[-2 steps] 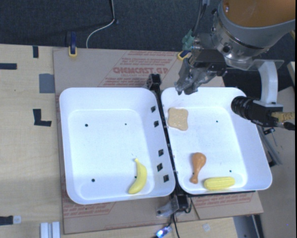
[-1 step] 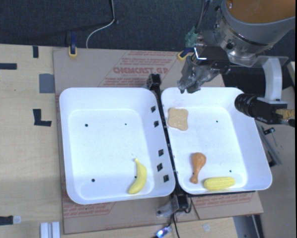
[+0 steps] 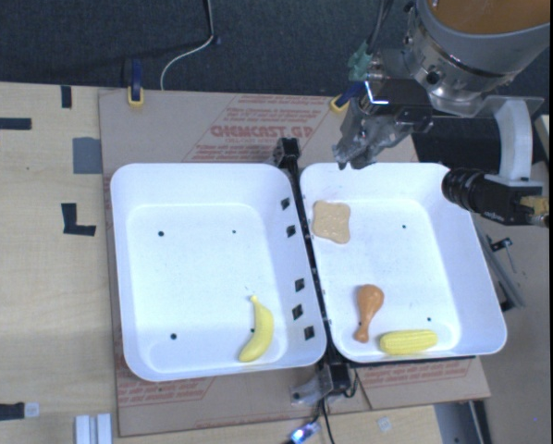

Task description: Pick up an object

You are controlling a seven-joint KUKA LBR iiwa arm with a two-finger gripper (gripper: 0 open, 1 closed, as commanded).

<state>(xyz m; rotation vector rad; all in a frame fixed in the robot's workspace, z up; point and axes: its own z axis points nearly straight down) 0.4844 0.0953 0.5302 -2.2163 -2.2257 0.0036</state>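
In the right bin (image 3: 461, 248) lie a tan slice of toast (image 3: 332, 222) near the far left corner, an orange chicken drumstick (image 3: 367, 309) toward the front, and a yellow corn cob (image 3: 408, 341) at the front edge. A yellow banana (image 3: 257, 331) lies at the front right of the left bin (image 3: 133, 248). My gripper (image 3: 355, 155) hangs over the far rim of the right bin, above and behind the toast, with nothing between its fingers.
The two bins sit on a brown cardboard sheet (image 3: 249, 128) atop a wooden bench. A black clip row (image 3: 300, 276) joins the bins. A white cable (image 3: 189, 54) and a yellow clamp (image 3: 135, 95) lie at the back. A black cylinder (image 3: 485, 195) juts in at the right.
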